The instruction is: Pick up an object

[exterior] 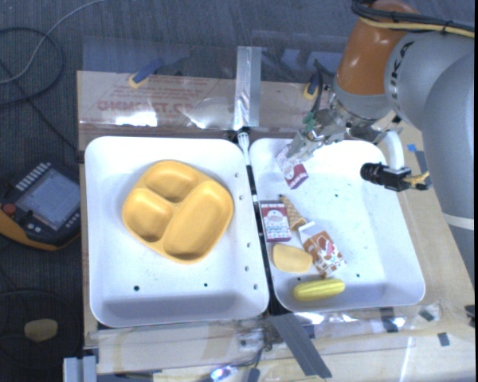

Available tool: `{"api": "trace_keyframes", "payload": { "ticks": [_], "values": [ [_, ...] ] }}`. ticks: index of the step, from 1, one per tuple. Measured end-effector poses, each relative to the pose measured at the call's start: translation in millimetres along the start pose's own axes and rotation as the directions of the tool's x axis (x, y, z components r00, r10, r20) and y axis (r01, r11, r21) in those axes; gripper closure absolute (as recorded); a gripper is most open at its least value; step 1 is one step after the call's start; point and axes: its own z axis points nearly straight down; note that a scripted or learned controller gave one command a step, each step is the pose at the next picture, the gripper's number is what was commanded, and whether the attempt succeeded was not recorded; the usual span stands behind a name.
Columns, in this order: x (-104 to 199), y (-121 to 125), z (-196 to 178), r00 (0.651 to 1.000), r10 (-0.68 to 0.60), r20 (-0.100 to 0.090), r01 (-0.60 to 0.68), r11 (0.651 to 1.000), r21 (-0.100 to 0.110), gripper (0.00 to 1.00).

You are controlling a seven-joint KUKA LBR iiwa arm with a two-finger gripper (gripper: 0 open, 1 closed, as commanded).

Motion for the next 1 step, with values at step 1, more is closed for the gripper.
{"api": "trace_keyframes", "payload": {
  "ticks": [1],
  "values": [
    [43.8,-3.0,-4.2,0.987,0.162,-0.001,-0.162,0.987,0.003,1.0]
  ]
}}
